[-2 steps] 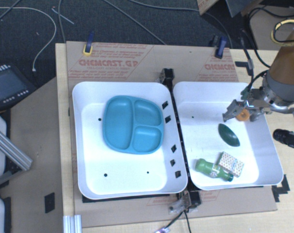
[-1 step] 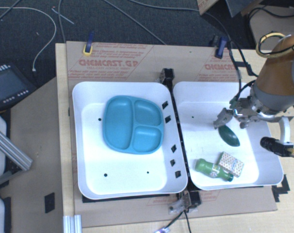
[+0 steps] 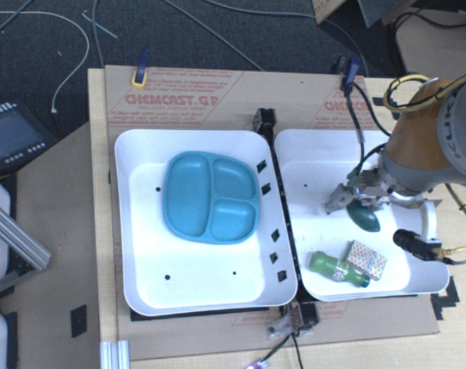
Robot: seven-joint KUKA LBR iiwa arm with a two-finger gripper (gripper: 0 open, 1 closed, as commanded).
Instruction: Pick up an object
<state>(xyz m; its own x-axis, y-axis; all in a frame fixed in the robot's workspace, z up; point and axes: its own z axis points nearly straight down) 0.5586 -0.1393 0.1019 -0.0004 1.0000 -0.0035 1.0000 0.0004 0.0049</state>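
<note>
My gripper [image 3: 357, 202] hangs over the middle of the right bin [image 3: 310, 156], open, with one grey finger [image 3: 337, 201] splayed to the left. A dark teal rounded object [image 3: 365, 217] lies on the bin floor right at the gripper's near side, partly covered by it. Whether the fingers touch it I cannot tell. Nearer the front of the same bin lie a green bottle [image 3: 337, 267] on its side and a small patterned box [image 3: 368, 258], touching each other. A blue divided plate [image 3: 211, 197] rests in the left bin [image 3: 141, 229].
A divider with black clips [image 3: 274, 206] separates the two bins. The arm's orange band [image 3: 417, 133] and grey wrist cover the right bin's right side. A black cable [image 3: 359, 121] runs over the bin's back rim. Cardboard surrounds both bins.
</note>
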